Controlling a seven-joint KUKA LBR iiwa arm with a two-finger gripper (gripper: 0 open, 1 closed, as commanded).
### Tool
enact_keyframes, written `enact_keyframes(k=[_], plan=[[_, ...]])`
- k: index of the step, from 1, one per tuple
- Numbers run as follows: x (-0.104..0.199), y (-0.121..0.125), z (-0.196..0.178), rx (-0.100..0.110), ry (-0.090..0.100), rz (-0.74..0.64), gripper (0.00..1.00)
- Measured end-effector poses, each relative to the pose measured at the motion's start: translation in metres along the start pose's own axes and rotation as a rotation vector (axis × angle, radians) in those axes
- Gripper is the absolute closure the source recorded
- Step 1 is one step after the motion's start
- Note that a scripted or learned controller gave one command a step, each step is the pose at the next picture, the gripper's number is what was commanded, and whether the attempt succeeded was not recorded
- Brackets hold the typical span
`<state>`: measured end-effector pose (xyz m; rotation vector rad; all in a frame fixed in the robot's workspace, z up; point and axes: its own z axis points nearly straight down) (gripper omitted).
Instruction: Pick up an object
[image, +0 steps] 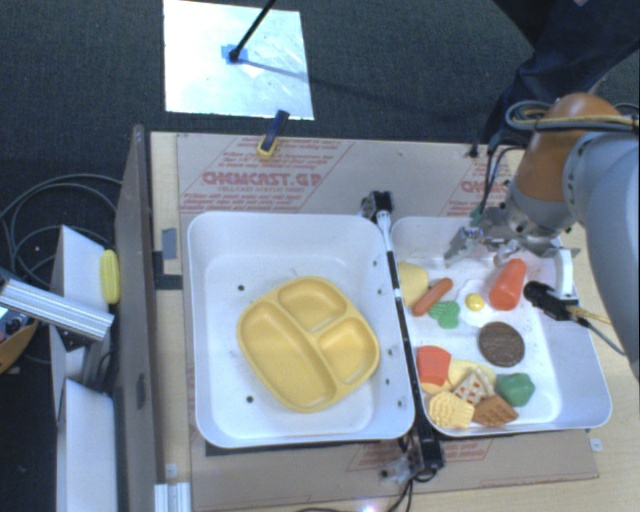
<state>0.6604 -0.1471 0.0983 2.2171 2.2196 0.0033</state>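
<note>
Toy food pieces are spread over the right white bin (583, 392), which takes up the lower right of the frame. An orange-red cylinder (508, 283) is seen in the upper part of that bin, just below the gripper (487, 243). Whether the gripper is open or closed cannot be told from this slanted view, and nothing can be made out held in it. The grey arm (600, 190), with its orange band (548, 150), is seen reaching in from the upper right.

Toward the bin's left wall a pale yellow piece (412, 278) is found, with an orange sausage-shaped piece (432, 296) just beside it and a small green piece (445, 314) touching that piece's lower end. A small yellow piece (475, 301) is placed between the green piece and the cylinder. A brown round patty (501, 344) is seen near the bin's middle. Along the lower edge a cluster is formed by a red-orange piece (433, 362), a yellow waffle (450, 408), a brown waffle (495, 410) and a green pepper (515, 388).

The left white bin (230, 260), at the centre of the frame, is occupied by a yellow divided tray (308, 342), set at a tilt. Both bins are carried side by side on the worktop (260, 180), which is printed with red lettering.
</note>
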Motion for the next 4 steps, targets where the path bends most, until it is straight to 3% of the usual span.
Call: enact_keyframes(k=[1,2,3,4], plan=[[-0.063,-0.035,-0.038,0.001,-0.001,0.004,0.00],[-0.056,-0.062,0.014,0.000,0.000,0.001,0.00],[-0.056,-0.059,0.000,-0.007,0.000,-0.001,1.00],[0.038,-0.061,-0.059,-0.001,0.004,-0.011,1.00]])
